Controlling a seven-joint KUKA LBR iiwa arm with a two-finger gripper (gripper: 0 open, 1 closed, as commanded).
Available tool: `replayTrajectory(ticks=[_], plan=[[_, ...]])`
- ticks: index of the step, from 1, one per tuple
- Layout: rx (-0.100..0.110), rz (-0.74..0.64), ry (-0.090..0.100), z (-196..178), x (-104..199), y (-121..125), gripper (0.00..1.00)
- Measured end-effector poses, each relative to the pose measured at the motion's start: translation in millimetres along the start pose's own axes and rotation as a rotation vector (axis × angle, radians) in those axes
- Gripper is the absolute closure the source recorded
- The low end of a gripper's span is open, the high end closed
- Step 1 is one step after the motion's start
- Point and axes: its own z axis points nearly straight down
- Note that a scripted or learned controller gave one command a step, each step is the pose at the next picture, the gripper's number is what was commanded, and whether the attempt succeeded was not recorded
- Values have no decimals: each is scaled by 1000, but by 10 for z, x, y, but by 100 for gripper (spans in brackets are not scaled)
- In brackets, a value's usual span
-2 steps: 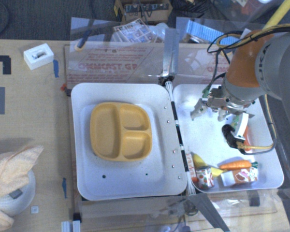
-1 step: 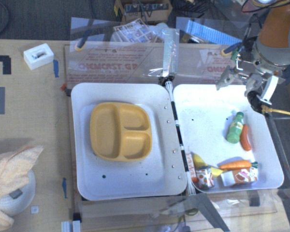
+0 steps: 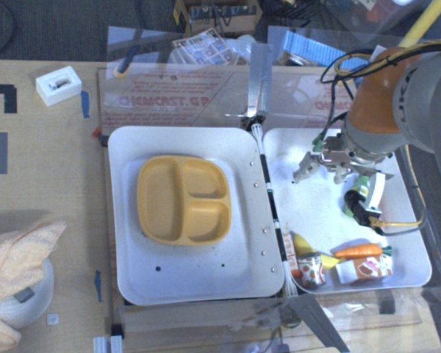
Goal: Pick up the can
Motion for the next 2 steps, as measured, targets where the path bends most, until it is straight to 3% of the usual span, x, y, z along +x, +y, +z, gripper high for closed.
replayTrajectory(ticks=[1, 2], plan=[[-4, 184, -2, -1323, -288, 499, 0], [-2, 254, 0, 149, -46, 262, 0]])
